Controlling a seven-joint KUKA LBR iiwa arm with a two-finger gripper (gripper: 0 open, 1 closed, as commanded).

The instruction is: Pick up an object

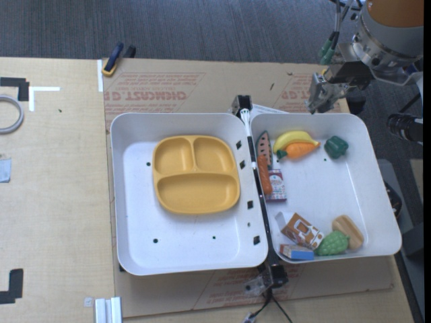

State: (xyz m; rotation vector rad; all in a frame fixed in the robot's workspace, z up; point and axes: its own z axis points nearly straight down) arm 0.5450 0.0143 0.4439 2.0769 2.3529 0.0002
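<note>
While gripper (323, 94) hangs above far rim of right bin (377, 180), fingers' opening cannot be told; nothing seen held between them. Banana (294, 138), carrot (301, 150), green pepper (336, 147) lie just below and near fingers; snack packets (301, 231), bread roll (348, 229) well beyond, at near rim. Risks judged: rim struck on descent; banana and carrot, touching, nudged apart or pinched together; rounded pepper squeezed out. Mirrored print on cardboard (155, 86) not reliably read; packet labels too small.
</note>
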